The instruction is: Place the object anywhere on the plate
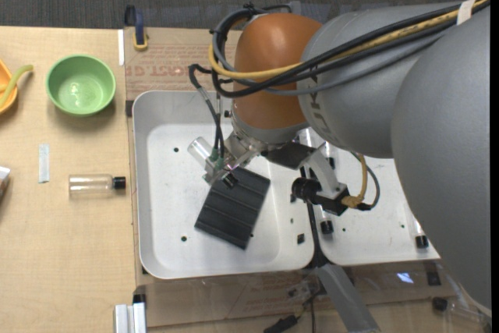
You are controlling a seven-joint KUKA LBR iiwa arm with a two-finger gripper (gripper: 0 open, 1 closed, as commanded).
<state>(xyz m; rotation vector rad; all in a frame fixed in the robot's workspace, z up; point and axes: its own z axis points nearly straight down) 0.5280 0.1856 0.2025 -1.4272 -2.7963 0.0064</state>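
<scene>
A grey robot arm [374, 82] reaches over two white bins. Its gripper [221, 164] hangs over the left bin [156, 246], just above a black ridged plate [232, 208] lying near the bin's middle; whether it grips anything cannot be told.

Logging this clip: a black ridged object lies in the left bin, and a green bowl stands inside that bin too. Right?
Not quite. The black ridged object does lie in the left bin, but the green bowl stands outside it, on the wooden bench to its left, as the camera view shows.
</scene>
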